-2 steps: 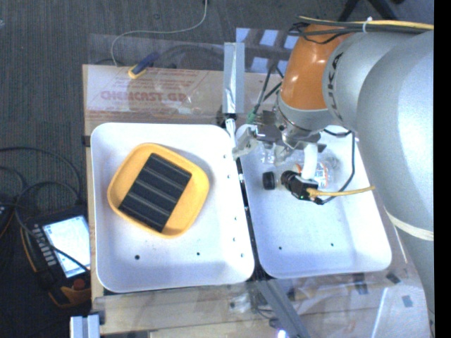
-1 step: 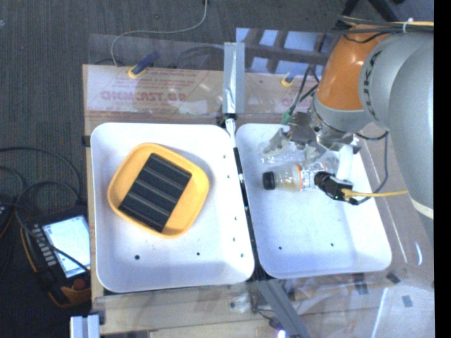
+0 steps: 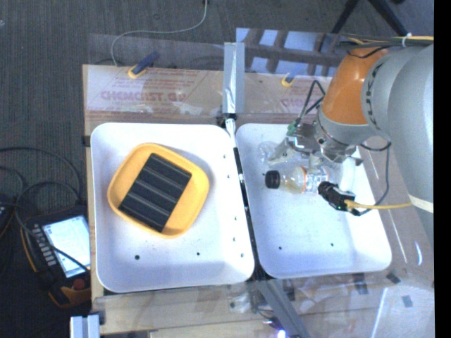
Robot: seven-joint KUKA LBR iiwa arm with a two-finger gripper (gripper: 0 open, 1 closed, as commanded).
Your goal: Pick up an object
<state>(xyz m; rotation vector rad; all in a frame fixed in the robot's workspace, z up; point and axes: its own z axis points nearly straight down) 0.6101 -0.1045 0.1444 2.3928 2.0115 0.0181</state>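
A clear plastic bottle with a black cap (image 3: 287,180) lies on its side in the right bin (image 3: 317,248), its cap pointing left. The gripper (image 3: 315,162) hangs over the bottle's right end, below the orange band of the arm. Its fingers are hidden by the wrist and cabling. In the left bin (image 3: 113,259) rests a yellow dish holding a black ribbed block (image 3: 156,191).
A raised divider (image 3: 242,182) separates the two bins. A yellow cable with a black plug (image 3: 338,197) trails off the wrist over the right bin. The arm's grey body (image 3: 409,111) covers the bench's right side. A tablet (image 3: 60,243) lies on the floor to the left.
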